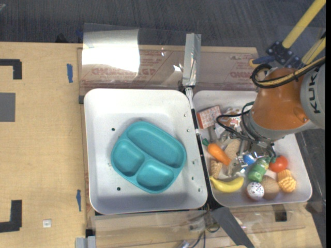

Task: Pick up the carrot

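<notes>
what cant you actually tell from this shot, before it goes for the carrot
- Gripper: in the camera view the orange wrist covers it from above, so its state is unreadable.
- Carrot: visible in the right bin, but whether it touches the gripper is unclear amid the crowded toys.
- Items under the arm: hidden by the wrist and black cables.
- Red packet: print too small to read.
- Arm: cut off by the right edge.

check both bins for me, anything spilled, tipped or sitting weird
Nothing stands out. The teal divided tray lies flat but turned at an angle in the left bin. The right bin holds a crowded heap of toy food, with the carrot and banana along its left side.
</notes>
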Tool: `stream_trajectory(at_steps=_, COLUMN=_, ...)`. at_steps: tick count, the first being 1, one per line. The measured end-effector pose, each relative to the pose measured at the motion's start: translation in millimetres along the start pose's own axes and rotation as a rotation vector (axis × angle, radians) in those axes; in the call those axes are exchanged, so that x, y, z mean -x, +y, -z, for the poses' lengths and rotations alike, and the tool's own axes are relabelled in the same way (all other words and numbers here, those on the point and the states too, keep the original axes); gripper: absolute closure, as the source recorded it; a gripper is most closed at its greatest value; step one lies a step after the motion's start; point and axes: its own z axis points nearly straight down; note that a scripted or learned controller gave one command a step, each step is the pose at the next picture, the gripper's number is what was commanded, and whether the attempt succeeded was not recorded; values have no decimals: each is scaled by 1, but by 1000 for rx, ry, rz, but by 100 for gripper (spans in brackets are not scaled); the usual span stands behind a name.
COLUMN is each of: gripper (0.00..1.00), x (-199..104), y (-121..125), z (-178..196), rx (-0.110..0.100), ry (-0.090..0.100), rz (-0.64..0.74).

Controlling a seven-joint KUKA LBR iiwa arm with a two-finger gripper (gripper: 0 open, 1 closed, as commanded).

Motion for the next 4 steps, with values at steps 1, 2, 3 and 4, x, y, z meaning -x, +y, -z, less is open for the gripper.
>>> stream_trajectory(at_steps=1, gripper=100, x=2, y=-3, z=12, rx=-6, ry=-7, rz=-3)
stream_trajectory(at_steps=2, gripper=0, x=1, y=-2, z=11, rx=-4, ry=-4, rz=-3)
stream_trajectory(at_steps=3, gripper=0, x=48, y=47, z=98, rx=2, ry=2, rz=-143)
stream_trajectory(at_steps=4, gripper=0, x=-21, y=62, z=96, rx=2, ry=11, rz=-105)
